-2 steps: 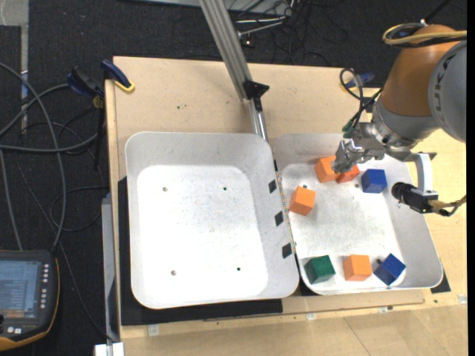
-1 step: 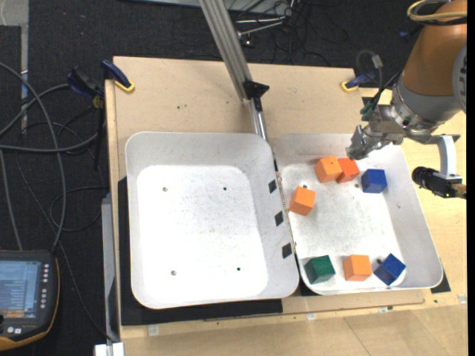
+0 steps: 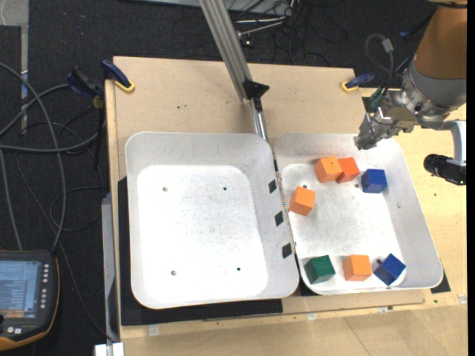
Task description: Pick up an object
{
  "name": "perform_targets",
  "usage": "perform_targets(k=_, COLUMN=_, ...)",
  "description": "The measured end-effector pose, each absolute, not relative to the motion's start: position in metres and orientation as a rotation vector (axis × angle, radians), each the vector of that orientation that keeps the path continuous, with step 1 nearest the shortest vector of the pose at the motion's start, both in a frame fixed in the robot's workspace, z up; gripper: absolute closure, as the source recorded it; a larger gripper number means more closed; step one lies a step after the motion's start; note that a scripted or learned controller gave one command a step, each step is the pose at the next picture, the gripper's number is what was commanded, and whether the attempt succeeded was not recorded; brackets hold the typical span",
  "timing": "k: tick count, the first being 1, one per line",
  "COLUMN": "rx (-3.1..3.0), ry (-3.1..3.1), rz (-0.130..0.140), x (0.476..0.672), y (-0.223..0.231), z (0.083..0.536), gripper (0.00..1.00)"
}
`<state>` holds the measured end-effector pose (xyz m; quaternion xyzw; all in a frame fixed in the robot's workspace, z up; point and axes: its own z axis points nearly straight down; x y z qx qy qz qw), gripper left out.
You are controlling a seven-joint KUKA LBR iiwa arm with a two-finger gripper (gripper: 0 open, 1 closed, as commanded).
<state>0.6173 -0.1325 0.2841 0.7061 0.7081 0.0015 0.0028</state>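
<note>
Cubes lie scattered in the right bin (image 3: 415, 221), and we see the claw (image 3: 367, 141) hanging above that bin's far edge, near its upper right corner. We cannot tell how the claw is set; nothing shows in it. The nearest candidates sit just toward the camera from it: two orange cubes (image 3: 335, 169) touching side by side, slightly to its left, and a blue cube (image 3: 373, 180) almost straight below it in the view. We judge the blue cube the easier target, since it stands apart from its neighbours. A lone orange cube (image 3: 302, 199), a green cube (image 3: 320, 268) and others lie farther off.
</note>
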Motion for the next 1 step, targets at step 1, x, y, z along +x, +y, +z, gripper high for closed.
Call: perform_targets(k=1, rx=2.215, ry=2.231, rz=0.0, x=0.6046, y=-0.0789, z=0.2662, gripper=1.0)
